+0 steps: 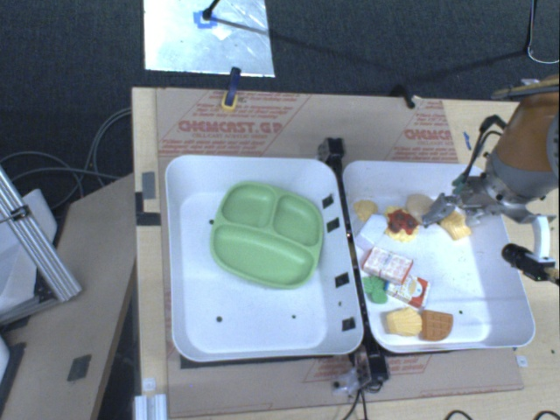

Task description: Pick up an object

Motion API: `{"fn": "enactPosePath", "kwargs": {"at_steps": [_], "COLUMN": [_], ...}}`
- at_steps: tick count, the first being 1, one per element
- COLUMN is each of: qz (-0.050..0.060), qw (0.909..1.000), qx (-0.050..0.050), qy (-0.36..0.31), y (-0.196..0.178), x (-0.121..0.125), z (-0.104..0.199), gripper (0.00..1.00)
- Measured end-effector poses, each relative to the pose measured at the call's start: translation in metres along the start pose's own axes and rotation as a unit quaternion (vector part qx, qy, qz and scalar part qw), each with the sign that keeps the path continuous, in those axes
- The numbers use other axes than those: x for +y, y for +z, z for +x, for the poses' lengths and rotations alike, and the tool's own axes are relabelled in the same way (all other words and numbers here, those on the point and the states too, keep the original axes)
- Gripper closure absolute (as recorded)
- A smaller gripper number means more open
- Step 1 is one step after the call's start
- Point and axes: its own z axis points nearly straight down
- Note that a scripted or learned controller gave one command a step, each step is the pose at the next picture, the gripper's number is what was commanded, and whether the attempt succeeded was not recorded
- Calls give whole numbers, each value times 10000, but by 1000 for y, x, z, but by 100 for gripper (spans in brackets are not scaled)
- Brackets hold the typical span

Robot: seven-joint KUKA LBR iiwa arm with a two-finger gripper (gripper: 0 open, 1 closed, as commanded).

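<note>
So the gripper [440, 209] is down over the back of the right bin [499, 274], right by a yellow toy piece [455, 227] and a red one [402, 221], but honestly can't tell if it's open, closed or holding anything. The rest of the toy food sits there too: a small printed box [387, 264], a green bit [375, 290] and two waffle-looking pieces [420, 323] near the front. The left bin [197, 309] just has a green divided plate [267, 234] in it.

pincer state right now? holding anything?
Pincer: low over the right bin, beside the red toy and the yellow piece. Open or shut, and whether it holds anything, cannot be told.
</note>
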Motion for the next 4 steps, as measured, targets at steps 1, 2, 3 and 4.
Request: {"fn": "enactPosePath", "kwargs": {"at_steps": [1, 2, 3, 4], "qz": [-65, -146, -42, -54], "qw": [10000, 9999, 10000, 10000], "qx": [-44, -76, -11, -17], "qy": [4, 2, -13, -17], "y": [35, 19, -37, -102], "x": [4, 8, 1, 8], "z": [-3, -5, 0, -1], "gripper": [0, 100, 100, 100]}}
